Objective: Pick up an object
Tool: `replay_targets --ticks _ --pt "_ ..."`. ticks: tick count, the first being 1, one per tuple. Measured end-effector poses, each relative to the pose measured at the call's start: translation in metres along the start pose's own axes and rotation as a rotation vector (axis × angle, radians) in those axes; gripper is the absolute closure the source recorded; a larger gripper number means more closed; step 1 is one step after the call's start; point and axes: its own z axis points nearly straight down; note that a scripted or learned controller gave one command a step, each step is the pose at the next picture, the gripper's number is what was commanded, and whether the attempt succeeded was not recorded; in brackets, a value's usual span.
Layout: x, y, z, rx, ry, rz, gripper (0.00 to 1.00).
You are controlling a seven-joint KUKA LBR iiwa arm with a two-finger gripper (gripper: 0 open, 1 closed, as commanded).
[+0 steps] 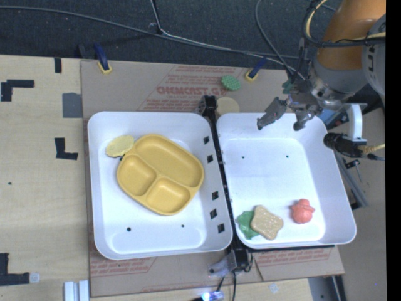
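**Open gripper above the right bin**

The gripper (pixel 283 119) hovers spread wide and empty over the right bin's (pixel 285 158) far edge. The toast piece (pixel 267 222), green leaf (pixel 245 224) and red toy (pixel 302 211) lie at its near edge, likely targets.

Open jaws of gripper (pixel 285 119) above right bin (pixel 332 187)

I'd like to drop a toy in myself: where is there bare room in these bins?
Right bin: bare from the gripper down to the toast and red toy. Left bin: crowded by the yellow tray, with a bare strip along its near edge.
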Motion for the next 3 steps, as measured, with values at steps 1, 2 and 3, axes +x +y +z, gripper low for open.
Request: replay_targets --ticks 1,2,3 --pt "0.000 0.002 -0.006 -0.011 -0.001 -0.003 0.00" --pt "0.004 0.000 0.038 -0.008 -0.002 -0.003 0.00" --pt "-0.004 -0.003 0.085 -0.006 -0.002 -0.001 0.00"
